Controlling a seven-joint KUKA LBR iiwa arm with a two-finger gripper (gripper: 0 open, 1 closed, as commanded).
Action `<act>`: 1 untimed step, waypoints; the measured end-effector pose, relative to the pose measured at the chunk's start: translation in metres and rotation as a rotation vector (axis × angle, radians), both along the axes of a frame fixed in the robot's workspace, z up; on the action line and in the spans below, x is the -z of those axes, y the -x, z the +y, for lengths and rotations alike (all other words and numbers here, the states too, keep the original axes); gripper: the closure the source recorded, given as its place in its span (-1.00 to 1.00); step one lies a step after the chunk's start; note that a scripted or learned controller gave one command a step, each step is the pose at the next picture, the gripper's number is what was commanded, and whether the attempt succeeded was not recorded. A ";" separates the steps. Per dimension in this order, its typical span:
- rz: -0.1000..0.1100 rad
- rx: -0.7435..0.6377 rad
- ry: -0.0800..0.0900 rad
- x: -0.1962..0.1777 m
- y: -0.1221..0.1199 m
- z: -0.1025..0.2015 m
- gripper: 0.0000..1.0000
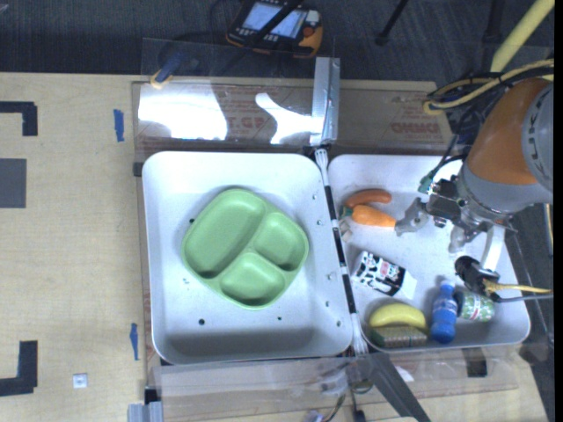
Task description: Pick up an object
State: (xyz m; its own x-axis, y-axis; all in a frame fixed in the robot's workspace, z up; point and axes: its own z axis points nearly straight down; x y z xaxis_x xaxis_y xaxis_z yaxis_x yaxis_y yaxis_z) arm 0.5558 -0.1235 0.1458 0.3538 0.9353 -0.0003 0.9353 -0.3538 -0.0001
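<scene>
Pale wooden bench top (pixel 70 236) seen from above at a slant, with dark carpet beyond its far edge. Black handheld control unit with a lit screen (pixel 273 23) lying on that carpet. Small blue tape marks and black squares along the bench's left part. Clear plastic panel (pixel 229 104) standing behind the bins, catching glare.

Two shallow white bins side by side. Left white bin (pixel 167 192) holding a light green plastic plate with three compartments (pixel 246 246), lying flat near its middle.

Right white bin (pixel 515 328) holding the loose things for picking. Near its back left: a red-orange curved piece (pixel 367 197) and, just in front and touching it, an orange toy carrot (pixel 371 219). Towards the middle: a small black-and-white printed packet (pixel 381 273), lying flat. At the front edge: a yellow toy banana (pixel 396 314) resting on a brownish item too blurred to name. Just right of the banana: a blue plastic bottle (pixel 444 310), beside a small green-labelled jar (pixel 478 308).

Grey arm with an orange band (pixel 510 139) reaching in from the right. Two-finger gripper (pixel 448 241) over the right bin's rear half, right of the carrot; fingers spread apart, nothing between them. All listed things resting in the bin, none lifted.
</scene>
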 end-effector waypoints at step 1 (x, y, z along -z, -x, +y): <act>-0.004 -0.060 0.001 0.060 -0.047 0.026 -1.00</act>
